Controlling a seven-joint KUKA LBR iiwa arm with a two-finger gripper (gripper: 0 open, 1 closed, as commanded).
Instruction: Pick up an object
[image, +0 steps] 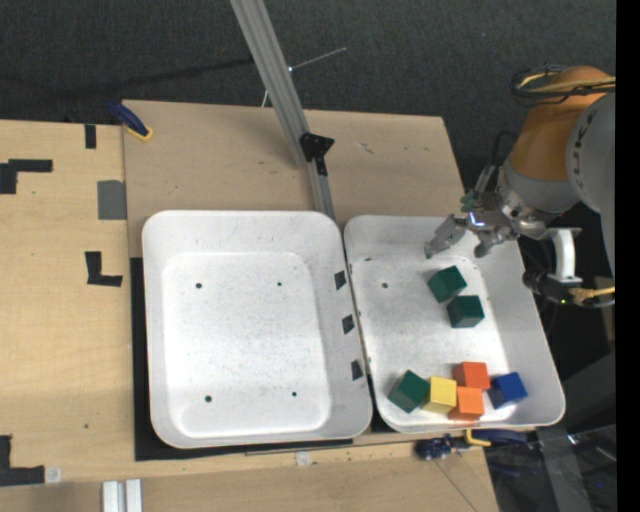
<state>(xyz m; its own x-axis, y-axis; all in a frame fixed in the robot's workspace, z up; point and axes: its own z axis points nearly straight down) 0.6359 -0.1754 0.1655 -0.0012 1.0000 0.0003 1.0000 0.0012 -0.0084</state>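
My tool (465, 240) hangs spread wide, holding nothing. I should go straight down over the nearest green block (447, 282), then squeeze.

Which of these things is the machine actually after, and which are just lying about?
For the job:
- hand
- two dark green blocks
- green, yellow, two orange, blue blocks
- right bin

Lying about:
- left bin
- metal pole
- black tape marks

Wooden bench (230, 170), slanted metal pole (280, 80), black tape marks (25, 172), grey patch (111, 199), blue-yellow clamp (132, 120)
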